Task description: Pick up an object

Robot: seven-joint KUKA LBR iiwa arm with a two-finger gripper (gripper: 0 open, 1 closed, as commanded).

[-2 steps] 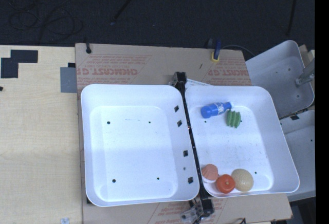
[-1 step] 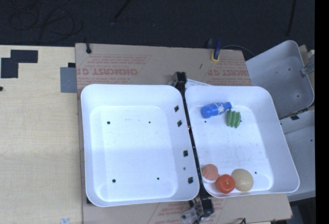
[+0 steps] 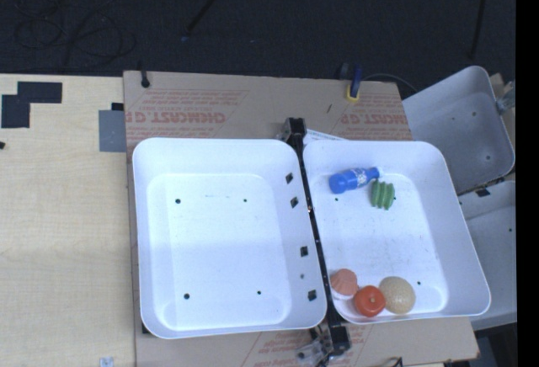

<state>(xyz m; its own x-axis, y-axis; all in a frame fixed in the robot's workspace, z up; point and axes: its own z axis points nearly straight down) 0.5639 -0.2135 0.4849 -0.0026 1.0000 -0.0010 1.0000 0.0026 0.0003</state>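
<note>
The right bin [image 3: 442, 214] holds several small objects. A blue bottle [image 3: 353, 179] lies on its side near the bin's far edge, with a green ridged piece [image 3: 383, 194] just to its right. At the near edge sit a pink round piece [image 3: 344, 281], a red tomato-like ball [image 3: 369, 300] and a tan round piece [image 3: 397, 294], close together.
The left bin [image 3: 160, 188] stands beside the right one on a cardboard sheet [image 3: 210, 109]. A black divider with clips [image 3: 305, 214] runs between the bins. A grey metal plate [image 3: 459, 125] stands at the far right. Pale wood bench [image 3: 59, 222] lies to the left.
</note>
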